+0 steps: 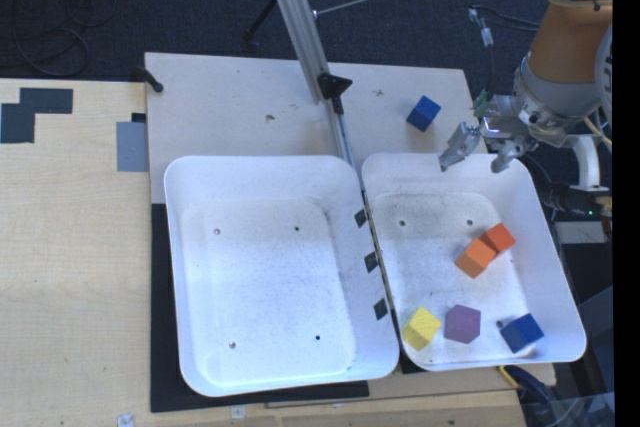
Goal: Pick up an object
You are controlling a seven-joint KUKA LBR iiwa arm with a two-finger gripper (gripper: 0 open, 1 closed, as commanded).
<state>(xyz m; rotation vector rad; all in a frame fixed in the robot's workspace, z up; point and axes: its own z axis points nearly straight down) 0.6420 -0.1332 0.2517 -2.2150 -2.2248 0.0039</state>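
The gripper (479,151) hovers over the right bin's (560,260) far edge, fingers apart and seemingly empty. Blocks lie inside (orange (484,250), yellow (421,327), purple (462,323), blue (521,332)); another blue block (423,113) sits on the surface (230,105) beyond.

Even, fairly bright overhead light, soft and diffuse. Both white bins (270,275) left of and below the claw (479,151) look near blown out, with faint grey speckle but no hard glare. Shadows are weak: thin dark edges under the bin rims, small soft ones beside the blocks (484,250) below the claw. Dark floor above stays murky. Overall slightly soft, low resolution, mild blur on the claw.
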